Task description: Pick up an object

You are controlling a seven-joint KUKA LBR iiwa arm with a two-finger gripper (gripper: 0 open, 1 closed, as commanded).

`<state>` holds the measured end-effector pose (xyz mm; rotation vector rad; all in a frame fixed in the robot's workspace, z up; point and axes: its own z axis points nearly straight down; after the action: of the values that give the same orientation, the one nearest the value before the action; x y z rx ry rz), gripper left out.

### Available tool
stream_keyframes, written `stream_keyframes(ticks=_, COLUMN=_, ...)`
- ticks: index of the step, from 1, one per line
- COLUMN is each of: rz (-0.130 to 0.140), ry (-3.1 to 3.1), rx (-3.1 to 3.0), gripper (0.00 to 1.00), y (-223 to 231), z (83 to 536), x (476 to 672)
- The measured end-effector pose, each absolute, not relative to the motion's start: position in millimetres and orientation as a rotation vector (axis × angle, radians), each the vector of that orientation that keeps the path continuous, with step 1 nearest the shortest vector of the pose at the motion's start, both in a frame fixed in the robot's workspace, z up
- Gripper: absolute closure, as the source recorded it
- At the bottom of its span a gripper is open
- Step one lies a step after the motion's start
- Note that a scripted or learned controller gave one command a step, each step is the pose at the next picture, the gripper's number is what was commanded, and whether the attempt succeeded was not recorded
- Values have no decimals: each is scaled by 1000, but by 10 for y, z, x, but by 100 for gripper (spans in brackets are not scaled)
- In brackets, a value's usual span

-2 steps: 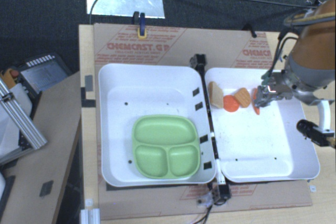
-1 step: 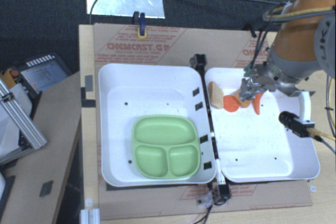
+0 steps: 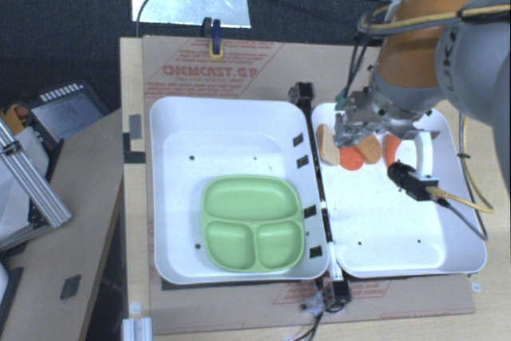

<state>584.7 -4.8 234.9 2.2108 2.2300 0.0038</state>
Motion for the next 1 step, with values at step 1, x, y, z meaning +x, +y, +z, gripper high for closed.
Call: stream_keyframes(ticks=1, rz=7, ry=2230, rx=2210, gripper=100, y=458, z=2390, x=6183)
